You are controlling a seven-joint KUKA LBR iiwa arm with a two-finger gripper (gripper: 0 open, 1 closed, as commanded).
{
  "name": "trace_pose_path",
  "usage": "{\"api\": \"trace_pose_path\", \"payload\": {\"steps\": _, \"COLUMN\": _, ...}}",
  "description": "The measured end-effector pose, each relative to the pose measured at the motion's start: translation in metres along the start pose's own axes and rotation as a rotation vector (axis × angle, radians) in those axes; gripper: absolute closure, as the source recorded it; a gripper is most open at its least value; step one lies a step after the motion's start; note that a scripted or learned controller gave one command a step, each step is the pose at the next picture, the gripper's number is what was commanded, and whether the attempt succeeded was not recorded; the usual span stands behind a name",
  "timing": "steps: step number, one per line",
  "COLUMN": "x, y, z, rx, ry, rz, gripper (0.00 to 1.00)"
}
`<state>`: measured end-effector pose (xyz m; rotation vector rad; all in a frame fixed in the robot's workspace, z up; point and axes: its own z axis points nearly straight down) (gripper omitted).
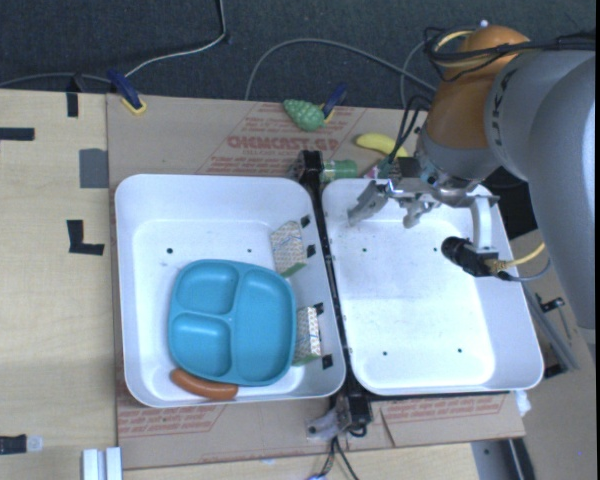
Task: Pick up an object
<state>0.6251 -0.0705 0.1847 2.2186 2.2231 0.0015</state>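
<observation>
- Objects for picking lie in the left bin (145,268): a blue plate (230,320), an orange sausage (204,385) and two small patterned blocks.
- The plate has three compartments and sits in the middle of the bin, toward its near side.
- The sausage lies at the near edge of the plate, touching it, close to the bin's near wall.
- One block (287,239) lies tilted just beyond the plate's far right corner, near the divider between the bins; a green piece (294,267) shows just beside it.
- The other block (308,332) lies along the plate's right edge, between plate and bin wall.
- The gripper (388,210) hangs over the far left corner of the right bin (430,338), its two fingers spread apart with nothing between them.
- It is well apart from every object in the left bin.
- The arm (540,128) comes in from the right, its orange band (470,78) above the wrist.
- Beyond the bins, on the cardboard (250,138), lie a green object (304,114) and a yellow one (376,144).
- Cables (220,28) trail across the dark floor at the far side.
</observation>
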Motion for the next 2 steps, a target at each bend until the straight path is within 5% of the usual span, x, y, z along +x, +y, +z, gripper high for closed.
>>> {"api": "trace_pose_path", "payload": {"steps": 1, "x": -0.049, "y": -0.024, "z": 0.06, "rx": 0.005, "ry": -0.001, "rz": 0.003, "gripper": 0.0}}
{"api": "trace_pose_path", "payload": {"steps": 2, "x": -0.09, "y": 0.033, "z": 0.004, "rx": 0.0, "ry": -0.002, "rz": 0.001, "gripper": 0.0}}
